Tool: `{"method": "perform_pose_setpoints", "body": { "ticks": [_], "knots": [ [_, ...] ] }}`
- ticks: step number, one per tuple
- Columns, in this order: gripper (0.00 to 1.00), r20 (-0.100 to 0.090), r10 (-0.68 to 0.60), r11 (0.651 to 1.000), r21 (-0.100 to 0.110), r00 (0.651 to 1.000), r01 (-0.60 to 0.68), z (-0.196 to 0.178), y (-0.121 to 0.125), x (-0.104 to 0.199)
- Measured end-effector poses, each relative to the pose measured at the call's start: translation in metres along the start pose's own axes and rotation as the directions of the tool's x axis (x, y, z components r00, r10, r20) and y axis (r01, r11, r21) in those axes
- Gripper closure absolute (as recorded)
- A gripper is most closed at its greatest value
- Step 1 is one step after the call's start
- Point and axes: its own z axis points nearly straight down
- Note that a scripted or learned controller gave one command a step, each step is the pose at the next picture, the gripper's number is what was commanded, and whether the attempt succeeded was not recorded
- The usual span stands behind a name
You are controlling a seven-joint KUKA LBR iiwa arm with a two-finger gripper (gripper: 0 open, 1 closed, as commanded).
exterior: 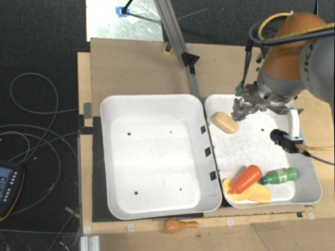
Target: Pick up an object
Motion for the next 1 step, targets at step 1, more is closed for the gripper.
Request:
{"method": "perform_pose_setpoints", "body": {
  "ticks": [1],
  "knots": [
    [1.00,0.000,-0.001,1.000,-0.001,1.000,0.001,-0.0097,0.0143,0.0593]
  ]
}}
